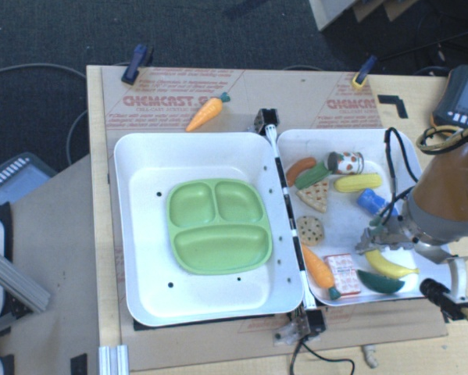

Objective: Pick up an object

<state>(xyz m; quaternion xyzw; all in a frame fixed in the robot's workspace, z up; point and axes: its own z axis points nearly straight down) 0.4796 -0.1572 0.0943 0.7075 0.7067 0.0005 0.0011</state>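
Bananas first: we see one banana near the right bin's front edge, with a dark green pepper just in front of it at the front rim. To their left lie a red-and-white packet and a carrot along the bin's left wall near its front corner.

We find the gripper low over the banana, reaching in from the bin's right edge on the arm. We cannot tell from this slant how its claw stands or whether it touches the fruit.

Farther back, we see a cookie by the left wall, then a blue block toward the middle, a pizza slice, a yellow corn cob, a hot dog and a small can near the back edge.

In the left bin, we see a green divided tray in the middle.

Beyond the bins, a second carrot lies on the bench near its back edge.
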